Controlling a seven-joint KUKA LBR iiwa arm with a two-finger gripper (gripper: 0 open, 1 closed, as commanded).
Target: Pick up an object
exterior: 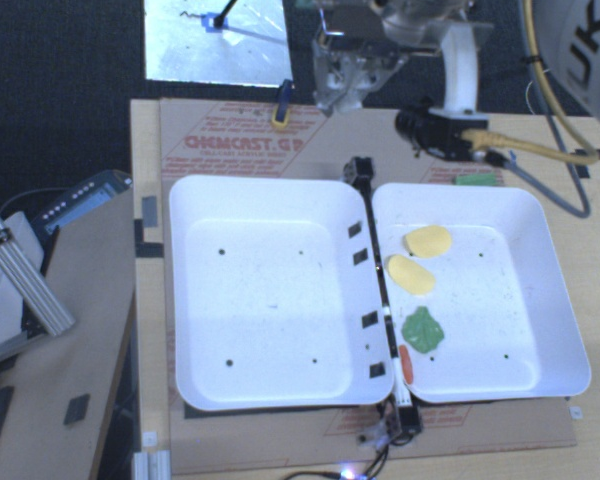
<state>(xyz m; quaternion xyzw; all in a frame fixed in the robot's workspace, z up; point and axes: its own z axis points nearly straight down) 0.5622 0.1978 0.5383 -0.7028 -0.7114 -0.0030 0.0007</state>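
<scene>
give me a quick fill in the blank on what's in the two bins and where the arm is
1. The two yellow pieces lie in the ____ bin of the camera view.
2. The green piece lies nearer the camera than both ____ pieces.
3. The small red piece lies against the divider, just below the ____ piece.
4. The gripper hangs above the bench behind the bins, not over the right bin or the ____ bin.

Missing words: right; yellow; green; left

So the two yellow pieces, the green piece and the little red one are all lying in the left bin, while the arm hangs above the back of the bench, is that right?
Not quite. The camera view shows the two yellow pieces, the green piece and the little red one lying in the right bin, not the left. The rest holds: the arm hangs above the back of the bench.
</scene>
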